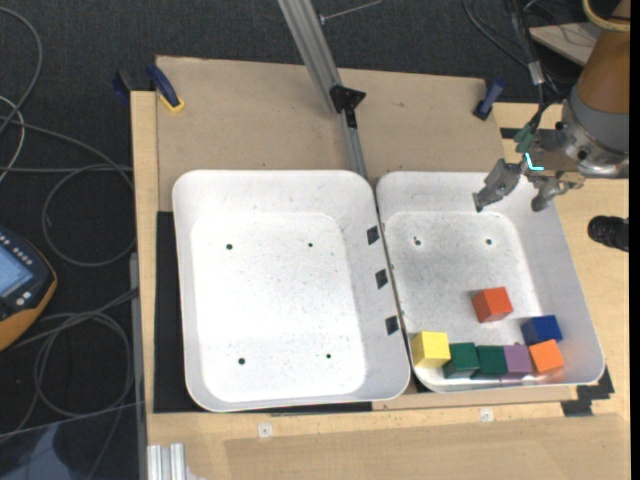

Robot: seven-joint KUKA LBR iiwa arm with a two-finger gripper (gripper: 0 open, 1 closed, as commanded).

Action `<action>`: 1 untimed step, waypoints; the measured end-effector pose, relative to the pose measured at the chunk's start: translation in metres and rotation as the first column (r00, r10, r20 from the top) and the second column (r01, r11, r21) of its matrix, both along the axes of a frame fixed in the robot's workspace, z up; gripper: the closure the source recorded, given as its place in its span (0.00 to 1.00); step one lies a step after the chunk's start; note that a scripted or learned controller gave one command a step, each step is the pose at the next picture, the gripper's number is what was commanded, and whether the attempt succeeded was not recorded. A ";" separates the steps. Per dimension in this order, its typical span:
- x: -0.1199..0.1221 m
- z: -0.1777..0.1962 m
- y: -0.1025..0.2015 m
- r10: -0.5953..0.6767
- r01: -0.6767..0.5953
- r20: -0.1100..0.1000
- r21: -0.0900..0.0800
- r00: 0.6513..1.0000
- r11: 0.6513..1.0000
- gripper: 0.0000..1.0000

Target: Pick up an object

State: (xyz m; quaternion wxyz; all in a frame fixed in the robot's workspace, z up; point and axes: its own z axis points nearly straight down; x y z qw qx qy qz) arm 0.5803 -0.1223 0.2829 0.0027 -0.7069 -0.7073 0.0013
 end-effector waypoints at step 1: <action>0.001 0.002 0.000 0.000 0.000 0.005 -0.001 1.000 1.000 0.00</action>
